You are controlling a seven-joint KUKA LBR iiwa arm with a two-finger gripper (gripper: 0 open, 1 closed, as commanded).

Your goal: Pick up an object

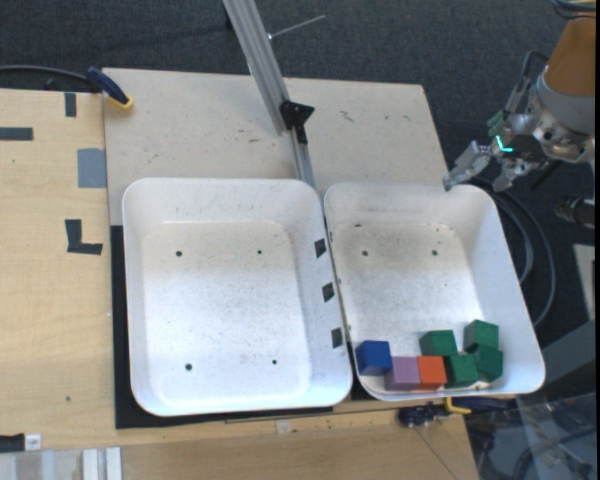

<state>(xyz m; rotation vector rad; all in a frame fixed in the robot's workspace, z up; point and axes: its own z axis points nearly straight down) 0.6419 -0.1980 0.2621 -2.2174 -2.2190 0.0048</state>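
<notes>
Several small blocks lie huddled in the near right corner of the right bin (410,203): a blue cube (374,356), a purple block (407,371), an orange block (432,370) and green blocks (439,343) (482,334) (465,369). My gripper (483,171) hangs above the bin's far right corner, just outside the rim and far from the blocks. Its fingers (460,169) are spread open with nothing between them. The orange band of the arm (572,56) shows above it at the right edge.
The left bin (132,208) sits beside the right one. A slanted metal rail (252,38) with a black clamp (296,115) runs down to the gap between the bins. A blue and yellow tool (110,86) lies far left. Dark cables (540,268) curve right of the bins.
</notes>
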